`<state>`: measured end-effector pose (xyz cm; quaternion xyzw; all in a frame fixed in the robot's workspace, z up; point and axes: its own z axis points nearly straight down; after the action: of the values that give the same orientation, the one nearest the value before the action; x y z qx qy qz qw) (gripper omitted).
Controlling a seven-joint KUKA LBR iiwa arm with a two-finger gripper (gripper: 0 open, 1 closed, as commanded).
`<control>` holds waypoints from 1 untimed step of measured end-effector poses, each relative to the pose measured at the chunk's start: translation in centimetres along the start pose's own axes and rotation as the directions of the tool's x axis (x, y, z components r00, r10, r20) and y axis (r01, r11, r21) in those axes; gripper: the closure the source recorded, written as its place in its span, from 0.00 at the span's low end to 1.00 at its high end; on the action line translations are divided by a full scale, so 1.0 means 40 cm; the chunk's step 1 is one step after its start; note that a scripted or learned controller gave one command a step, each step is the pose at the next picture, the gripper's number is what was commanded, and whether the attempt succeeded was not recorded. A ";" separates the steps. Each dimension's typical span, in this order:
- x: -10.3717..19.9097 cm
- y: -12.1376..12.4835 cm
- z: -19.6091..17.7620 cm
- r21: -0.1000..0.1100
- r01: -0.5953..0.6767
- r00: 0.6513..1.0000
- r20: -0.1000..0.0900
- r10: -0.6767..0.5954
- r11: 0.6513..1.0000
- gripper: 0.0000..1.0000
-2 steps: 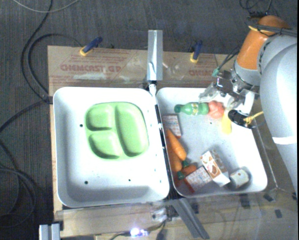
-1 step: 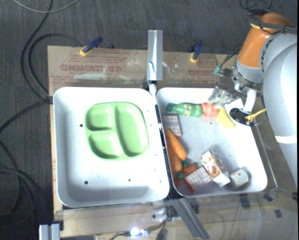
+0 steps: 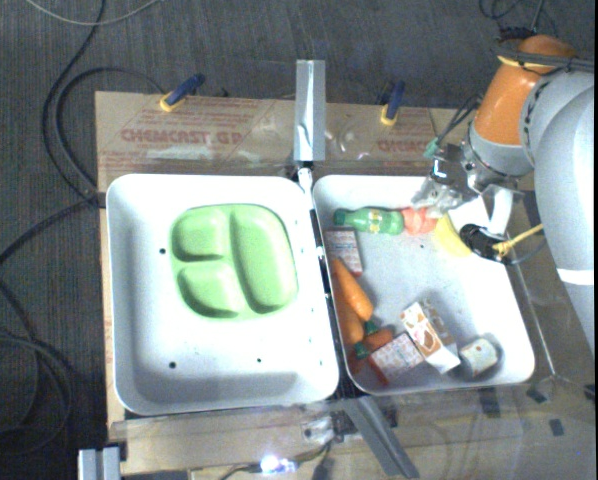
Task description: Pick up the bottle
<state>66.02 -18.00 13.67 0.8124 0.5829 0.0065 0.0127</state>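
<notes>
Claw (image 3: 441,200) state unclear, beside slim green plastic bottle (image 3: 371,220) lying in white bin (image 3: 519,313)

Bottle (image 3: 372,221) glossy green plastic; bins (image 3: 139,368) smooth white plastic (slight sheen); bench (image 3: 209,138) matt cardboard.

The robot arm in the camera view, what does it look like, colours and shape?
The arm has fat, rounded light grey links with an orange band above the wrist. Below that sits a darker grey wrist section, ending in a small gripper of metallic and pale parts.
</notes>
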 end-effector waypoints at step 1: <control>-0.073 0.056 -0.304 0.032 0.050 0.999 -0.002 -0.050 0.998 1.00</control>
<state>66.89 -21.31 25.91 0.7976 0.6032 -0.0026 -0.0004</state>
